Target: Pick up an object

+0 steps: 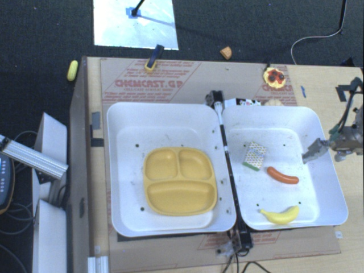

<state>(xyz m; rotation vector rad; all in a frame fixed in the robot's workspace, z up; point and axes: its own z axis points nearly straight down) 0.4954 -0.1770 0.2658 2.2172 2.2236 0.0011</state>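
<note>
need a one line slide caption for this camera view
Gripper at the right bin's edge, near a hot dog, banana and small packet; yellow divided plate in the left bin.

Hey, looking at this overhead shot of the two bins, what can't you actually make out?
- Claw: small and blurred in the camera view; open or shut is unclear.
- Arm: cut off by the right edge.
- Small packet in the right bin: its print is too small to read.
- Round item on the bench behind the bins: too small to identify.
- Small brown item on the floor: too small to identify.
</note>
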